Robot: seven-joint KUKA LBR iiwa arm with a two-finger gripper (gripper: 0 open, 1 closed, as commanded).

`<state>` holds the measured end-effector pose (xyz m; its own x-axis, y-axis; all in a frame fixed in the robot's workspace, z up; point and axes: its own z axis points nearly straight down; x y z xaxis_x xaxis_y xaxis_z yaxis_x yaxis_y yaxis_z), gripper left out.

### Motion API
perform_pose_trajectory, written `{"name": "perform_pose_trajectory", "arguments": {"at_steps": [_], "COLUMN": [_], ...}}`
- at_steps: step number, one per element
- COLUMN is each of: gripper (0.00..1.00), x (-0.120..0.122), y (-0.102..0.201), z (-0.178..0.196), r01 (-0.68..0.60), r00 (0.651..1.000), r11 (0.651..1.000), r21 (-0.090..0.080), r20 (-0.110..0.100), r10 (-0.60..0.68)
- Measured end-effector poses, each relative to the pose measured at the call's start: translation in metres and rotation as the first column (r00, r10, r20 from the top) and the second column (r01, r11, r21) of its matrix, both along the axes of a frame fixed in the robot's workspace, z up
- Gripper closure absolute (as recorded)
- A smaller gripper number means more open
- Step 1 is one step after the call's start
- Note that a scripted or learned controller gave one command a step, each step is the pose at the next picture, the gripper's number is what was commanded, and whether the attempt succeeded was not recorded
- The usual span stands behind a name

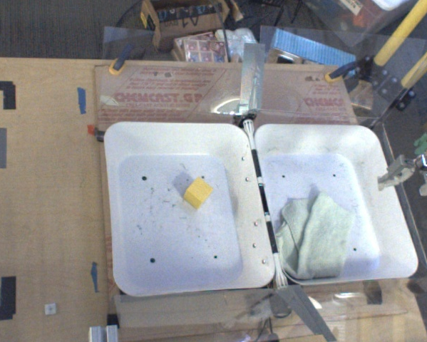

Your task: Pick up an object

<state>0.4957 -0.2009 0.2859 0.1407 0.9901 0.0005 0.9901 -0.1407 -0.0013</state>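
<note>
Two candidates, one per bin

Item 1: yellow block [198, 192], small, lying alone near the centre of the left bin [120, 144], clear on all sides; likely the easier pick, taken from straight above across its flat faces.
Item 2: pale green cloth [313, 235], crumpled against the right bin [370, 144] near the divider; soft, best pinched at a raised fold.
Jaws: state cannot be told.
</note>
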Motion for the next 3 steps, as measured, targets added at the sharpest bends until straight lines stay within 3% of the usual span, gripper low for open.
{"name": "perform_pose_trajectory", "arguments": {"at_steps": [1, 2, 3], "gripper": [1.0, 1.0, 1.0], "x": [0.001, 0.006, -0.012], "y": [-0.001, -0.011, 0.004], "z": [0.01, -0.157, -0.017], "r01": [0.001, 0.424, 0.161], "r00": [1.0, 0.906, 0.987], "r11": [1.0, 0.906, 0.987], "r21": [-0.002, 0.0, -0.002], "r20": [0.004, -0.003, 0.003], "r10": [-0.001, -0.424, -0.161]}}
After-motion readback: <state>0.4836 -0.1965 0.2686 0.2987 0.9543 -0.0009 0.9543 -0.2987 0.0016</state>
